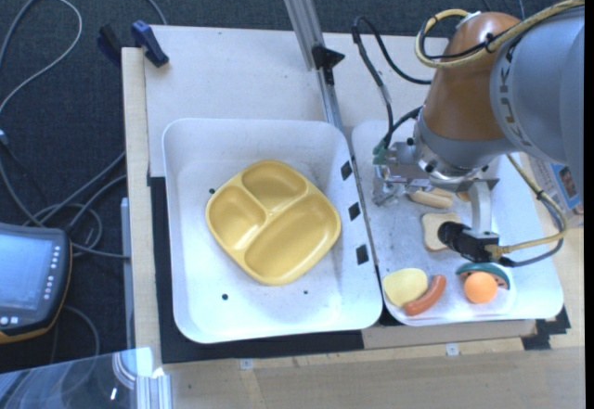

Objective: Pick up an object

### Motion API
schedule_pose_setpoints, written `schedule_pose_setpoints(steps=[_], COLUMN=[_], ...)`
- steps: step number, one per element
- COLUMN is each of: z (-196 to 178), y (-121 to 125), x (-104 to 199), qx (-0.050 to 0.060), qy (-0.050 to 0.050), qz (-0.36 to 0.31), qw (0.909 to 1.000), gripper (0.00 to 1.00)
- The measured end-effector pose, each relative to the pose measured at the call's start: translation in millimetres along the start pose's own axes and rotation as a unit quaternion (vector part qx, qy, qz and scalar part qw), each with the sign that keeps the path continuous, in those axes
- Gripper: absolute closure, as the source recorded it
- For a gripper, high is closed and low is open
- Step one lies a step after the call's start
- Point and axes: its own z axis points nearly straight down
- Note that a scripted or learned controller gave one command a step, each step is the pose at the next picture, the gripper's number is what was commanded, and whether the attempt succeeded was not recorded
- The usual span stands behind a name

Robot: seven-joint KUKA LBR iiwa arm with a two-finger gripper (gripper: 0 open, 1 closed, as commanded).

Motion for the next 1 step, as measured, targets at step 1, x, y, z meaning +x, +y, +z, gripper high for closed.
schedule_pose_setpoints(steps=[1], z=[-21.5], y=[7.6], x=[50.9], qx=[-0.002], qy=[0.000], qz=[0.000], qw=[1.0000], gripper=[1.00])
